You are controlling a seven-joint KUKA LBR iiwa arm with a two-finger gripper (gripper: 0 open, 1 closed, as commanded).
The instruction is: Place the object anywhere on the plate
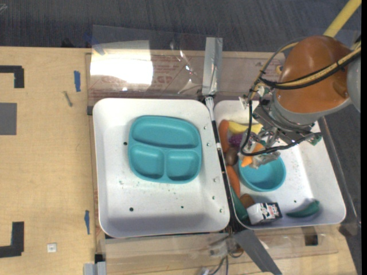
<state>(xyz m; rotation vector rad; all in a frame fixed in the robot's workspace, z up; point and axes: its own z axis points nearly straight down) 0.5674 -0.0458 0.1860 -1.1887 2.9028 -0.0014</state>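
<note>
Teal divided plate [165,148] lies in the left bin [109,171]; gripper [265,155] hangs over the right bin [327,182], above a blue bowl [265,176]; gripper state cannot be told; orange object [246,161] touches the bowl's rim.

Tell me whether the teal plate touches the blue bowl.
Apart. The camera view shows the teal plate in the left bin and the blue bowl in the right bin, with the bins' rims between them.

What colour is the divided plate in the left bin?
Teal, a divided plastic plate, seen clearly in the camera view.
</note>
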